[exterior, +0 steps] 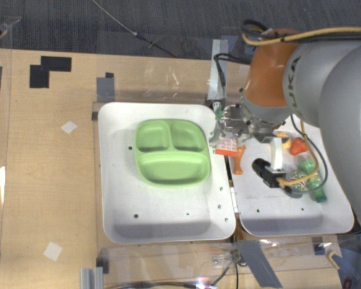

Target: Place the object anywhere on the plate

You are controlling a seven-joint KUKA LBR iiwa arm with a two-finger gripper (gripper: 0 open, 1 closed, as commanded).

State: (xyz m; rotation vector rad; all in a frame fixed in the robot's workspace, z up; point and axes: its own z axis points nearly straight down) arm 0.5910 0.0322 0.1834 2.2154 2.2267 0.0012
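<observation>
Green three-compartment plastic plate (pixel 171 152) lies unloaded; an orange T-shaped object (pixel 231 155) hangs below the gripper (pixel 228 138), finger state indeterminable.

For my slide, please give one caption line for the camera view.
Grey KUKA arm's gripper over the seam between two white bins, beside a green three-compartment plastic plate.

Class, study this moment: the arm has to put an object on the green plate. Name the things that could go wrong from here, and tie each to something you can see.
1. The gripper hangs over the divide between the bins, so the orange object beneath it could drop short of the green plate.
2. The plate has raised dividers; an object landing on one may tip or slide off.
3. Loose items crowd the right bin, so the arm could knock them.
</observation>
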